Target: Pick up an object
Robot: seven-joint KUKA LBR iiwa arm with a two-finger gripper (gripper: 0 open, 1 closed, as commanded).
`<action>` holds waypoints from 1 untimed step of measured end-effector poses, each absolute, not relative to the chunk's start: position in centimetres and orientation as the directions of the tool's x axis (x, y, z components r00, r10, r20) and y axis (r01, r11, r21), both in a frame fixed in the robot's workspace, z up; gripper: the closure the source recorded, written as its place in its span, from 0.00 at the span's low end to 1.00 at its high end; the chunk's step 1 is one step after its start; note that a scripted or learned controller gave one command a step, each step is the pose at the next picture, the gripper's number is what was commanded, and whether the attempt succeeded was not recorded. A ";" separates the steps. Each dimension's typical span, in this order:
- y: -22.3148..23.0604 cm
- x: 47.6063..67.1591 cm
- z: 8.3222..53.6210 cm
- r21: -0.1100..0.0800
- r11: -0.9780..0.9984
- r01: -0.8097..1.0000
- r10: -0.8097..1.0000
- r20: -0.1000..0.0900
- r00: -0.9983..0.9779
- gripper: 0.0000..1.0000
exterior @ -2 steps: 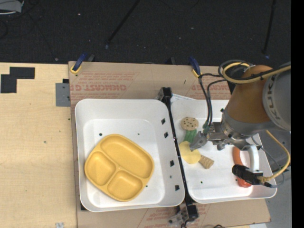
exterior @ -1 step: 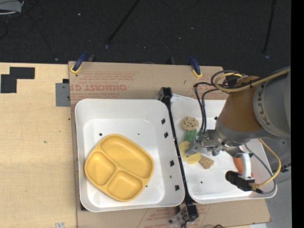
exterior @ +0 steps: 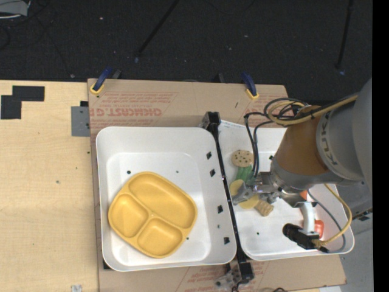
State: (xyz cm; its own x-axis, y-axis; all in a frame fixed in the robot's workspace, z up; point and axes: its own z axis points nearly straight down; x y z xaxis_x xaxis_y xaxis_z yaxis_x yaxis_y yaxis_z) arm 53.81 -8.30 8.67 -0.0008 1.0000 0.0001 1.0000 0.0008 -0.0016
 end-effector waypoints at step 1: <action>-8.4 53.9 9.9 0.002 -0.002 1.000 1.000 0.000 0.002 1.00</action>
State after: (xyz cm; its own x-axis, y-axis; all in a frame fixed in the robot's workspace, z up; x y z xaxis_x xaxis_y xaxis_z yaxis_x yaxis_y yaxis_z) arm 53.90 -8.40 9.89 0.0017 1.0000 0.0001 1.0000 -0.0017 0.0018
